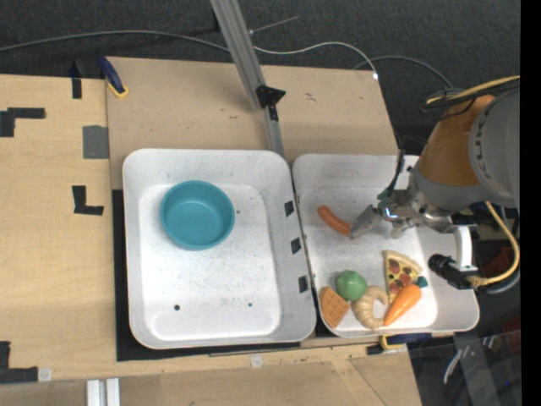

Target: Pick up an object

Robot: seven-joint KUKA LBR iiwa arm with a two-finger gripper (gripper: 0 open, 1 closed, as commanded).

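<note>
In the right bin [338,172], my gripper [363,225] hangs low over the floor, its tip pointing left. An orange-red sausage [334,220] lies just left of the tip, a small gap apart. Nothing shows in the gripper. Along the near edge lie a green round toy [352,284], an orange waffle piece [334,308], a beige peanut-shaped toy [369,308], a carrot [404,303] and a pizza slice [401,269].
A teal bowl [197,214] sits in the left bin [211,311]. A grey pole [241,45] slants down to the ridge between the bins. Cables run across the dark floor behind the bench. The arm's grey and orange body [461,163] covers the right bin's right side.
</note>
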